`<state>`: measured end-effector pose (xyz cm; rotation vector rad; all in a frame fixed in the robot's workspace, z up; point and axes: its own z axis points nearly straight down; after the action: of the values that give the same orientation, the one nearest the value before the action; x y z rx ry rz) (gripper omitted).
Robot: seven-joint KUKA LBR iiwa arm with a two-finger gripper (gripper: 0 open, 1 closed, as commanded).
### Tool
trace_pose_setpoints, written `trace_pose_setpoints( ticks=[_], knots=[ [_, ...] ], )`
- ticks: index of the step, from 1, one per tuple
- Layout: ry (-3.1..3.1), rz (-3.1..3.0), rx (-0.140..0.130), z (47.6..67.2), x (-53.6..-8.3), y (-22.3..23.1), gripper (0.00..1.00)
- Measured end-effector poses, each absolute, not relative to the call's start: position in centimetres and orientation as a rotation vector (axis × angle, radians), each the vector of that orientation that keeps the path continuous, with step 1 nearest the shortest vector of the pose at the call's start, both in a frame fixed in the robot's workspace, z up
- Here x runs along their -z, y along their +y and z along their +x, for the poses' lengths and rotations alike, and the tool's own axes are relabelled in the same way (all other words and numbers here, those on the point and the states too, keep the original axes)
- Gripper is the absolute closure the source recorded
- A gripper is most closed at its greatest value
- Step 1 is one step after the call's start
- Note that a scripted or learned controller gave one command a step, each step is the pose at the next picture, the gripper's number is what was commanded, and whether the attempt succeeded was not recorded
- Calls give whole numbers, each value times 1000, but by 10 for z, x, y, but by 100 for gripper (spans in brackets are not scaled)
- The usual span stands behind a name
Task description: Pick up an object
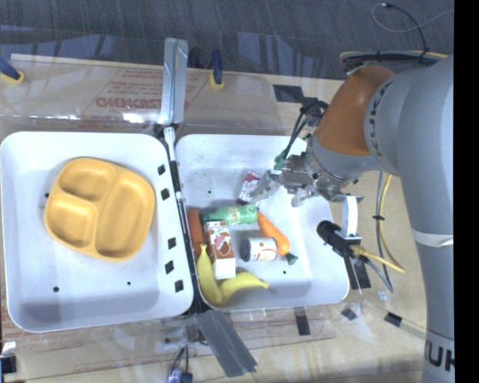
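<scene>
Lying in left bin [16,238] yellow divided plate [100,207], in right bin [223,154] banana [223,287], carrot [273,231], small cartons, with gripper [273,180] hovering, fingers' state impossible to tell.

Floor: dark grey carpet [223,6] along the top of the view.
Worktop: pale wood [319,357], partly under a clear plastic sheet [104,94] with red print.
Clamps: blue [215,58], at the sheet's far edge.
Cable: thin loop [399,14] on the carpet, upper right.
Light: even, soft shadows.
</scene>
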<state>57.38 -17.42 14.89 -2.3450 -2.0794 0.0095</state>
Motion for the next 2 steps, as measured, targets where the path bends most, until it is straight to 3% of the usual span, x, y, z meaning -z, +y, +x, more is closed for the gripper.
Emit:
trace_pose_setpoints(
  ticks=[1, 2],
  knots=[
    [-2286, -2145, -4, 514, -90, -205, 0],
    [-2289, -2136, -7, 513, -99, -204, 100]
  ],
)
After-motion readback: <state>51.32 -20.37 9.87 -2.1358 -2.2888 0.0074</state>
